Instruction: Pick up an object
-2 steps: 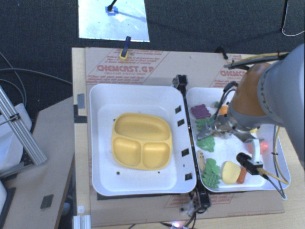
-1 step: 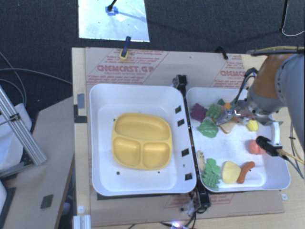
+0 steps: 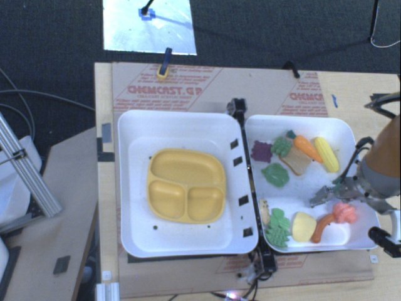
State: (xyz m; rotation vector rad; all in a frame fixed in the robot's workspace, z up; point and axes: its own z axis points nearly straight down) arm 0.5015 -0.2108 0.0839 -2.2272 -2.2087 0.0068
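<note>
Two shallow white bins sit side by side on a cardboard-covered bench. The left bin (image 3: 128, 187) holds a yellow divided plate (image 3: 186, 185) with three compartments, lying flat near its middle. The right bin (image 3: 341, 130) holds a scatter of toy food: a purple piece (image 3: 261, 151) near its upper left, a dark green leafy piece (image 3: 282, 145) beside it, a brown slab like a slice of bread (image 3: 296, 162) partly under an orange carrot (image 3: 307, 147), and a yellow corn cob (image 3: 326, 153) just to the right of the carrot. A round green piece (image 3: 275, 175) lies below the purple one. Along the near edge are a green broccoli-like piece (image 3: 278, 226), a pale yellow piece (image 3: 304, 226) touching it, and an orange-red curved piece (image 3: 322, 226) whose far end meets a pink lumpy piece (image 3: 344, 212); their exact shapes are hard to make out. The arm comes in from the right and is cut off by the frame edge, so little more than its wrist shows. The gripper (image 3: 326, 196) is low over the right bin, its grey metal tip pointing left, just above the pink and orange-red pieces and to the right of the round green one. The tip is small and blurred, so how far it is parted cannot be told, and nothing is visibly caught in it. A dark part of the arm (image 3: 383, 240) overhangs the bin's lower right corner.
</note>
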